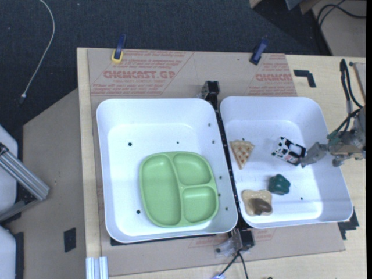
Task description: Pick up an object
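Likely light and rigid, the cow toy [288, 150] in the right bin [325, 208] suits a body-side pinch; gripper [309, 157] just right, finger state unclear.

Green divided plate [177, 189] in left bin [116, 121]; blue clamps [258, 50] behind.

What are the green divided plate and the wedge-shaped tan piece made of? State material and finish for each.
Green divided plate: likely moulded plastic, smooth matte finish; uniform colour, rounded seamless compartments.
Wedge-shaped tan piece: probably plastic or rubber toy food; dotted surface, too small to tell the finish.
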`<state>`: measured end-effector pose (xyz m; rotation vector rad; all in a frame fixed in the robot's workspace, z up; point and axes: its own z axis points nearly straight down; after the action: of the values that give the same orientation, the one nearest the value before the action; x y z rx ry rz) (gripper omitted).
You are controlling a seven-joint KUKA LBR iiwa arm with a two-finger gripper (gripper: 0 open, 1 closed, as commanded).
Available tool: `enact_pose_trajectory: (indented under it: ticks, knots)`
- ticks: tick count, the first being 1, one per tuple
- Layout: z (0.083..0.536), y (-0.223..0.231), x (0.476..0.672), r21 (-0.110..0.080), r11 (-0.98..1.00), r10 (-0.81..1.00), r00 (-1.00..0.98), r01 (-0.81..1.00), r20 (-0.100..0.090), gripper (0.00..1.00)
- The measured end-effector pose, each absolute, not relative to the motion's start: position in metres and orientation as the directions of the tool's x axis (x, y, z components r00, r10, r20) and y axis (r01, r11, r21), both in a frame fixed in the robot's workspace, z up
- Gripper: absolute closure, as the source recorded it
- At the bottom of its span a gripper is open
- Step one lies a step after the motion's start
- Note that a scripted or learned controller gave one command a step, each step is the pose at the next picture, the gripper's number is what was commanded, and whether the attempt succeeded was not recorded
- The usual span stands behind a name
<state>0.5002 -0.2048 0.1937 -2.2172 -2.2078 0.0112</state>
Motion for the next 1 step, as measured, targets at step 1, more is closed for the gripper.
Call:
enact_pose_trajectory:
  ticks: [1]
  knots:
    - [0.2006,-0.2043,0.5037,0.000,0.000,1.000,0.000,1.000,0.000,0.00]
